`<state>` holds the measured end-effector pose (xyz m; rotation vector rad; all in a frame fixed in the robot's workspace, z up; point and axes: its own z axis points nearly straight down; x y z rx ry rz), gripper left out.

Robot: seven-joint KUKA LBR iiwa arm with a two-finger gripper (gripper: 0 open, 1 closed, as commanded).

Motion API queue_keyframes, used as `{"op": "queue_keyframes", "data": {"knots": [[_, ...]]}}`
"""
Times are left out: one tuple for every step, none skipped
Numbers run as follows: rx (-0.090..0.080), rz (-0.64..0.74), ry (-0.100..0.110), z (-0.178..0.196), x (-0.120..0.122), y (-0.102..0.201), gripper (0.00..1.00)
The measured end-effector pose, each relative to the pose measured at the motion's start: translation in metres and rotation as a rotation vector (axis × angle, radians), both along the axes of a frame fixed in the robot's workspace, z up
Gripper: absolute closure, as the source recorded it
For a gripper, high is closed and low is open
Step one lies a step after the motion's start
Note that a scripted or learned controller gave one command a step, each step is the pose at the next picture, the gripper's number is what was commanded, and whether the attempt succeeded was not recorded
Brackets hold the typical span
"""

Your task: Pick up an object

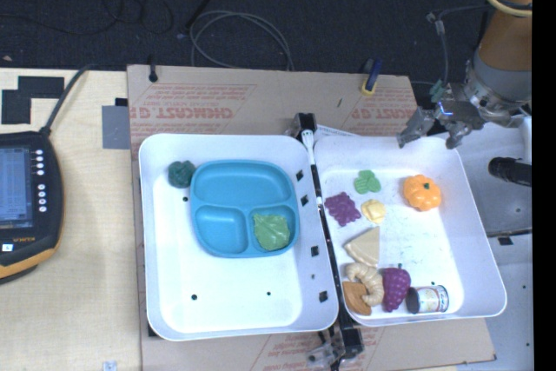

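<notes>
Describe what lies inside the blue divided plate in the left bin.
The blue plastic divided plate holds one green leafy toy piece in its lower right compartment. Whatever lies beneath that piece is covered.

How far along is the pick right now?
Done: nothing looks lifted; the orange pumpkin, green piece and purple grapes lie in the right bin. In hand: the gripper hangs open at that bin's far edge. Left: descend, grasp, lift.
</notes>
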<state>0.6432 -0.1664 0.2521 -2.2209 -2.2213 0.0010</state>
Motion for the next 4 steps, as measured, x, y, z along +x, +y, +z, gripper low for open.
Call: {"op": "queue_keyframes", "data": {"knots": [[0.0, -0.002, 0.006, -0.088, -0.005, -0.049, 0.0], [0.002, 0.002, 0.006, -0.169, -0.015, -0.044, 0.0], [0.0, 0.003, -0.001, -0.153, -0.013, -0.045, 1.0], [0.001, 0.005, 0.0, -0.163, 0.002, 0.021, 1.0]]}}
